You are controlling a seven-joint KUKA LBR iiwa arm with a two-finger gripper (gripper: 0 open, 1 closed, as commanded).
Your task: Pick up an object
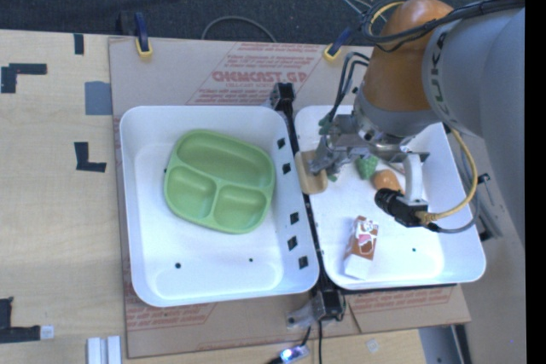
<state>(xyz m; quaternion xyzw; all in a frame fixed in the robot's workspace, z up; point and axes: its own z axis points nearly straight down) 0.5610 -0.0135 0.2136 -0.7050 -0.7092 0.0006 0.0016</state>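
Even, bright light is falling from above; the white bins [205, 286] are glaring slightly, shadows are staying soft, and detail is looking mildly blurred.

Arm [478, 55] cut off at 3 o'clock edge. Wrist hides part of green item [367, 167] and orange item [387, 180]; identities unclear.

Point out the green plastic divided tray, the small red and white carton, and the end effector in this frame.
Green plastic divided tray [219, 181]: camera view, middle of its compartments.
Small red and white carton [363, 245]: camera view, centre of its top face.
End effector [328, 164]: camera view, midway between its fingertips.
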